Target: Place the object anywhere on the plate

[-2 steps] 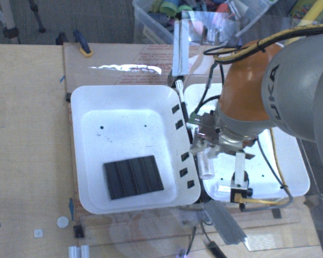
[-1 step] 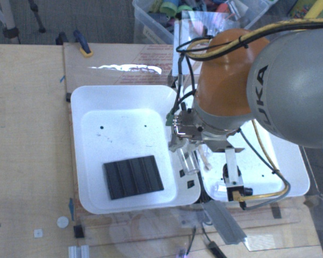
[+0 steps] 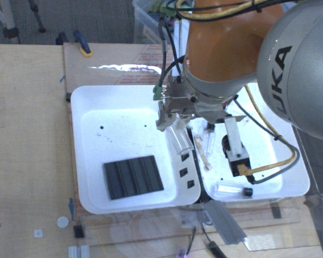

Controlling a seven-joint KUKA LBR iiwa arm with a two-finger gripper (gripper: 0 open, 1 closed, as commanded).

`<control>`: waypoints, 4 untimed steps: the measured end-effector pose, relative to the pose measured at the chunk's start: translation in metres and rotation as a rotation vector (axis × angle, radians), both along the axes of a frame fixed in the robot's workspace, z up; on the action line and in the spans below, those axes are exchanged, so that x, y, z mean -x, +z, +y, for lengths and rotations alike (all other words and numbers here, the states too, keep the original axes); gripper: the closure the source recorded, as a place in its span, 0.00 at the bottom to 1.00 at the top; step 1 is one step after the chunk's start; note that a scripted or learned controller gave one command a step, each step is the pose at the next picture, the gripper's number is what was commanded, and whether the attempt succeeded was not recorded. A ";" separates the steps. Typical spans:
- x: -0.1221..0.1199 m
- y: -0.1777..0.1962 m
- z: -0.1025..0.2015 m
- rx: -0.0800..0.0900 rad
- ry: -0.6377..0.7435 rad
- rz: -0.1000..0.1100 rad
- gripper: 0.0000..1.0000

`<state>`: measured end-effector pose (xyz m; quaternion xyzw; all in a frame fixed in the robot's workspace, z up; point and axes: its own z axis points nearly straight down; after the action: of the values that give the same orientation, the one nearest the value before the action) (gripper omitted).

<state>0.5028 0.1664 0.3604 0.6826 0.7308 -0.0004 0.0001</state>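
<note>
The bench (image 3: pixel 27 144) is pale wood, and two white bins stand on it side by side. A dark ribbed plate (image 3: pixel 133 177) lies flat at the front of the left bin (image 3: pixel 83 144). In the right bin (image 3: pixel 290 181), near its front wall, lies a small clear tube (image 3: pixel 231 189) with a black cap, on its side. The gripper (image 3: pixel 192 147) hangs above the wall between the bins, behind the tube and apart from it. I cannot tell if its jaws are parted or closed. Further back is grey floor.

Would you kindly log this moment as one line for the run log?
gripper: over the divider between bins | dark ribbed plate: left bin, bare | clear tube: right bin, lying flat
</note>
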 end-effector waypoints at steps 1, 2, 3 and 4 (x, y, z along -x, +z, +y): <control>-0.064 -0.066 0.023 -0.001 0.399 0.003 1.00; -0.111 -0.059 0.004 0.001 0.721 -0.006 1.00; -0.153 -0.072 0.030 0.000 0.701 -0.005 1.00; -0.154 -0.091 0.042 -0.001 0.803 0.001 1.00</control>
<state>0.6571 0.2081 0.2696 0.3428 0.9394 -0.0002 -0.0004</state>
